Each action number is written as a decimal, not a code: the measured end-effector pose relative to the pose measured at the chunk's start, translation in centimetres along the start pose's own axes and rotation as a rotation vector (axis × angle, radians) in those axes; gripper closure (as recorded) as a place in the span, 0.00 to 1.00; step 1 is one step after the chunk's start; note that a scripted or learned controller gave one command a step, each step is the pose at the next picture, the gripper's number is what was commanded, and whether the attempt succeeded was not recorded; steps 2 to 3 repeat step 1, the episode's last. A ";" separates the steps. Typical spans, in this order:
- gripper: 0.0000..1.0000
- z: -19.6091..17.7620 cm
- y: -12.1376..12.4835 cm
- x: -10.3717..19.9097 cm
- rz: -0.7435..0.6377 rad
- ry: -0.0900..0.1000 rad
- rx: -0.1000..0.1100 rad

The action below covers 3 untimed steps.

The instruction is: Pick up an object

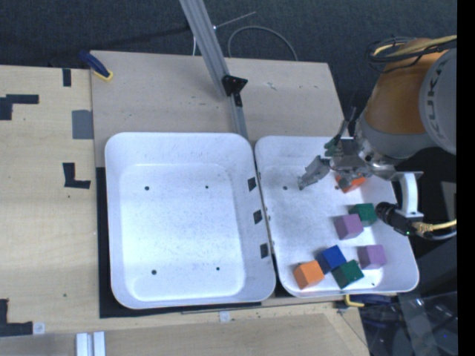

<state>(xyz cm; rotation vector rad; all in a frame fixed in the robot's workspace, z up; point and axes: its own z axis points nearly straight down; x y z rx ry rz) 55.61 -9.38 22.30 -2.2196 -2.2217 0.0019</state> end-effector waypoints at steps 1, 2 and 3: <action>0.00 -13.0 -6.7 -6.5 0.004 -0.004 -0.009; 0.00 -13.0 -6.7 -6.5 0.004 -0.004 -0.009; 0.00 -13.0 -6.7 -6.5 0.004 -0.004 -0.009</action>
